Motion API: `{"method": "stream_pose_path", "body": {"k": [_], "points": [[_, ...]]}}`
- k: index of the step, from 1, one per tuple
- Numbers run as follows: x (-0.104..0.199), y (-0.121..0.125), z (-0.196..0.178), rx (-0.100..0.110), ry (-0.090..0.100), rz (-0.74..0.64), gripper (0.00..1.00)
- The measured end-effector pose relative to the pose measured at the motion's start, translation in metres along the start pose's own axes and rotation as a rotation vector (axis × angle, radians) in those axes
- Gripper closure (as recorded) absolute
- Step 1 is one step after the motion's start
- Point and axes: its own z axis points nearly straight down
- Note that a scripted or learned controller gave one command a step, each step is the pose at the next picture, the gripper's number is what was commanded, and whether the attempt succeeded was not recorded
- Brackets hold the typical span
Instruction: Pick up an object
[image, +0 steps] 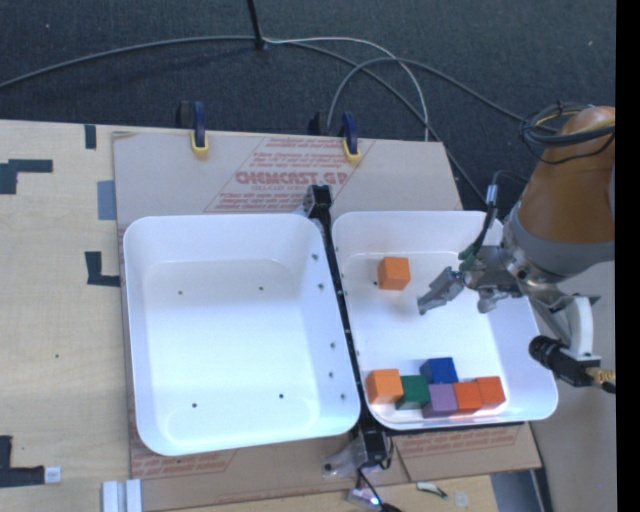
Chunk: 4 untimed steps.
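Orange block (394, 272), one, lies alone in the upper part of the right bin (520, 330). Five more blocks cluster at that bin's near edge: two orange (384, 384) (479, 394), one green (412, 390), one blue (438, 370), one purple (441, 399). Gripper (462, 293) hangs over the right bin, right of the lone orange block, fingers spread, nothing between them. Left bin (135, 300) adjoins. Two blue clamps (198, 125) (349, 132) pin the cardboard sheet (280, 175).

Claw (462, 290) hovers over right bin (350, 290), near lone orange cube (394, 272); 5 blocks (437, 387) clustered at front.
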Motion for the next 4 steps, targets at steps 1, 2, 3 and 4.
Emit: {"method": "stream_pose_path", "body": {"k": [1, 2, 3, 4], "points": [[-0.056, 0.031, 0.137, 0.009, 0.001, 0.004, 0.00], [-0.008, 0.102, 0.166, 0.001, 0.001, -0.005, 0.00], [0.009, 0.156, 0.164, -0.002, 0.000, -0.002, 0.00], [0.004, 0.134, 0.164, 0.001, 0.000, 0.001, 0.00]]}}
